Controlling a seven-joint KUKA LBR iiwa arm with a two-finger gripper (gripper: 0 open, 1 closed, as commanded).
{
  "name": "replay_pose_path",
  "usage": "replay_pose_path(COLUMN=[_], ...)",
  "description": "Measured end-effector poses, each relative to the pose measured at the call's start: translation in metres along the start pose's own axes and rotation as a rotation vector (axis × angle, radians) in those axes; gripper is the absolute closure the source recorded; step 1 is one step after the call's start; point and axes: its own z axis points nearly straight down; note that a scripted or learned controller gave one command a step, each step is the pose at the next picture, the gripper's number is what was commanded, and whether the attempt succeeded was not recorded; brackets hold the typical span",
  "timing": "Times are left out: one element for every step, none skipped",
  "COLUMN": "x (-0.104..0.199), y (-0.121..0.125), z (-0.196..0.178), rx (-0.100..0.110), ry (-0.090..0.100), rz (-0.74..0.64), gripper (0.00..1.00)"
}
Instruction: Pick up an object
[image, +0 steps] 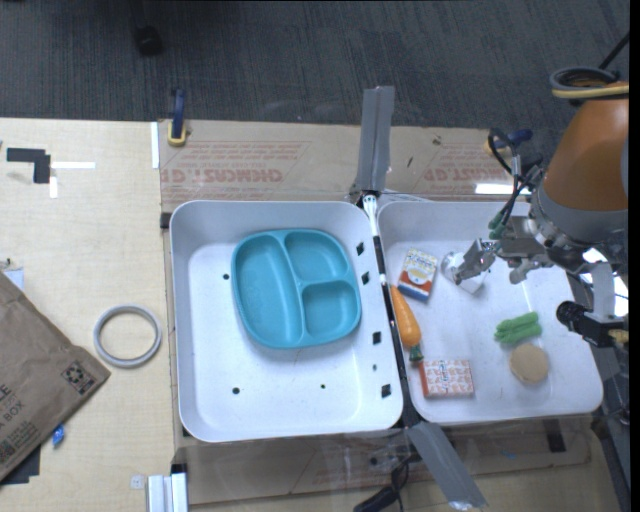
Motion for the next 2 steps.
replay_pose_path(x=[-0.066,-0.085], y=[0.006,-0.04], z=[0.09,0.112], rx=[-0.001,0.001], ry=[-0.001,0.002], rz=[0.042,0.28], gripper=[0.0,0.0])
